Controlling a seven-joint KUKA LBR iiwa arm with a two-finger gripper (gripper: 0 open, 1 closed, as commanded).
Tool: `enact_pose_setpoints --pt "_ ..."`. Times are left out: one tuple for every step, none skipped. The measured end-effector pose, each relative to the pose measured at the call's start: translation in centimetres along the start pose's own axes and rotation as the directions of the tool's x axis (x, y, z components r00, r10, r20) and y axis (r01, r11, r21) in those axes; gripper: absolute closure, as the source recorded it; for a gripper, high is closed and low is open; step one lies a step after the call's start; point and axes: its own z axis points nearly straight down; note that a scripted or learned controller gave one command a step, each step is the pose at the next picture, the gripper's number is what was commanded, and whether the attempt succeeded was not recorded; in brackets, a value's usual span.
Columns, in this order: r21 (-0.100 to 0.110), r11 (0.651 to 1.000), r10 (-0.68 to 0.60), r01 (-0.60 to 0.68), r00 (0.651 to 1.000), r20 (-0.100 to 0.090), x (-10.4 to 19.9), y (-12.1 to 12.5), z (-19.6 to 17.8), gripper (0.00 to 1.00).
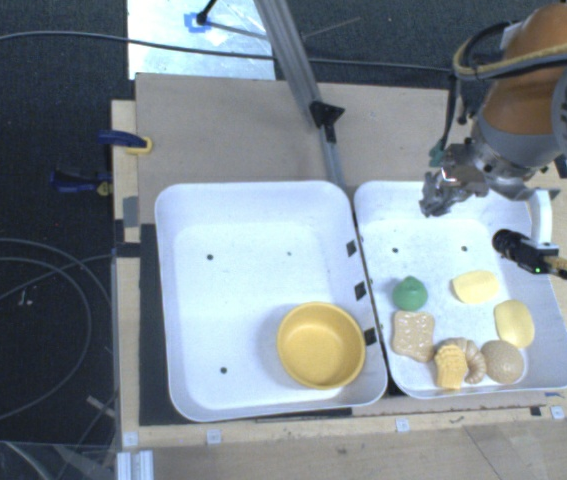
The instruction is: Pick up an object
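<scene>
Crowded into the near end of the right bin: a green domed piece, a pale yellow block, a yellow oval, a beige waffle-like square, a corn-shaped piece and a tan rounded lump. Corn piece and tan lump touching, with something small wedged between them; waffle square just beside the corn. Green piece and yellow block standing a little freer, nearer the middle of the bin.

Over in the left bin, a yellow bowl alone toward the near right corner.

Above the far end of the right bin, well apart from every item, the gripper, hanging below the grey wrist and orange band. Too dark and too small to tell whether spread or pressed together; nothing visible between the tips.

Likely troubles from here: a descent into the packed near cluster probably ends with one tip landing on a neighbour, pushing pieces aside rather than enclosing one. Rounded, smooth shapes such as the oval and the lump could well squirt out under a pinch. Near the bin wall, risk of a tip striking the rim. The bowl, wide and thin-walled, is graspable only by its rim, and a centred drop would close on air. Safest bets, judging by spacing: the green piece or the yellow block.
</scene>
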Motion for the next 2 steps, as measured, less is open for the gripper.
enact_pose_setpoints --pt "0.003 1.0 0.0 0.0 1.0 -0.001 4.8 0.2 1.0 1.0" --pt "0.002 1.0 0.0 0.0 1.0 -0.002 10.1 0.0 0.3 1.0"
